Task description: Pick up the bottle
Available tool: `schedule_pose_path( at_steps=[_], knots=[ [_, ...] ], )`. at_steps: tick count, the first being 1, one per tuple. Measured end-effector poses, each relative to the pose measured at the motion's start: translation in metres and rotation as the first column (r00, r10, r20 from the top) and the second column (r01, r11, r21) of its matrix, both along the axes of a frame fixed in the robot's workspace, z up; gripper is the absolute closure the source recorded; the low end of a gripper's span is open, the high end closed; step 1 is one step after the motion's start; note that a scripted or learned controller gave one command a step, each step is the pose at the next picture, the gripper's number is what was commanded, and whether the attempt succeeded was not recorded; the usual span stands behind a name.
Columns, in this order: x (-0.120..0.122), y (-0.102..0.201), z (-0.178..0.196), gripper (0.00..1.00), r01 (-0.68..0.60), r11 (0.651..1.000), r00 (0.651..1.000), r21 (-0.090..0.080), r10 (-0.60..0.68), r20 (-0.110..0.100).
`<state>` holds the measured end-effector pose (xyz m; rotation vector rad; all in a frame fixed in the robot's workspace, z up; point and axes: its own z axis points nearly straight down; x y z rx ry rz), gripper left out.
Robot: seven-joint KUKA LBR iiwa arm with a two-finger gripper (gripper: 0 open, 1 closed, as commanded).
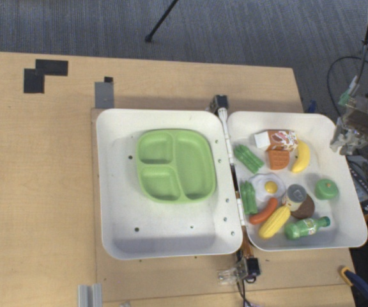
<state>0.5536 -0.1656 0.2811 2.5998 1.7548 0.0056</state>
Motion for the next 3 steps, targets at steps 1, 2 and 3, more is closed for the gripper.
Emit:
schedule_pose_path(
  at_steps=[1,2,3],
  knots=[
    [-0.066,-0.029,-0.023,1.0,-0.319,0.948,0.948,0.001,0.319,-0.005],
    [-0.066,0.008,-0.021,1.0,-0.474,0.881,0.881,0.001,0.474,-0.004],
    [-0.066,-0.026,-0.025,1.0,-0.492,0.871,0.871,-0.002,0.492,-0.003]
  ],
)
